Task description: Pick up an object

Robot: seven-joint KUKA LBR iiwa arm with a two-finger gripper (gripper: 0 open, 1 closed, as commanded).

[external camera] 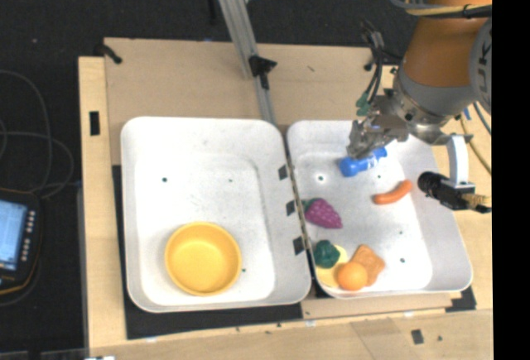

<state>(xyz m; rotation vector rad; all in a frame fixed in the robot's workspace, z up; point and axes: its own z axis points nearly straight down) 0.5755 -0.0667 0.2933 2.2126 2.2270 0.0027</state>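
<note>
Pincer: the gripper (365, 143) hung low over the far part of the right bin (431, 267); whether it was apart or together could not be told.
Blue toy: the blue toy (362, 162) lay directly beneath the pincer, apparently at its tips, though nothing showed it gripped.
Handling: it looked like small, light, rigid plastic, probably smooth and apt to slip; a hold across its narrow middle seemed best.
Carrot: the carrot (392, 194) lay just nearer the camera and a little right of the pincer.
Grapes: the grapes (323, 213) lay nearer and to the left.
Front corner: a green toy (326, 253), an orange (352, 276) and an orange piece (369, 260) sat well nearer.
Bowl: the bowl (203, 257) sat far left, in the left bin (149, 151).
</note>
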